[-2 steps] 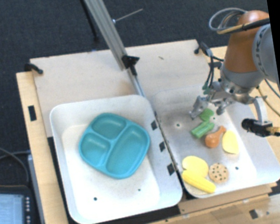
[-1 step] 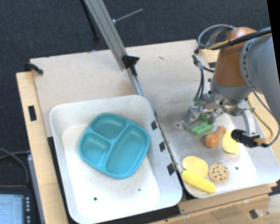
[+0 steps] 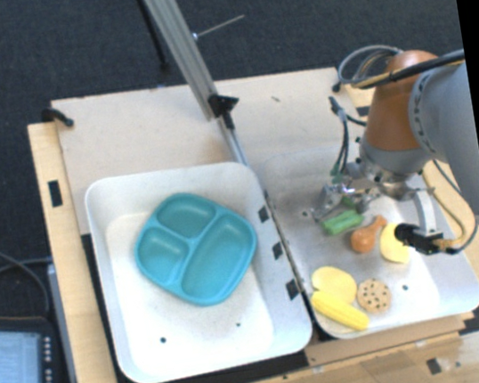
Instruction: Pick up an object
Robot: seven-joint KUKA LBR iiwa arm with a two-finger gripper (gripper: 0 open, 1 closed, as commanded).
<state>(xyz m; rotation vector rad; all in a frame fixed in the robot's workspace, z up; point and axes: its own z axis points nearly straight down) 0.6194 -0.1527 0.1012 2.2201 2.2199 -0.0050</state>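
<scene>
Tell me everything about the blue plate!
The blue plate looks like smooth turquoise plastic, with rounded corners and three shallow sections: two smaller ones and one long one. It lies flat, turned at an angle, in the left white bin, on the bin's floor. Nothing sits on it, and the gripper is over in the other bin.

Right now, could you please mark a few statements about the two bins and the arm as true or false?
1. The blue plate lies in the left bin. True.
2. The cookie sits on the blue plate. False: it lies in the right bin.
3. The pincer is over the right bin, by the green block. True.
4. The banana lies outside both bins. False: it lies in the right bin, beside the cookie.
</scene>
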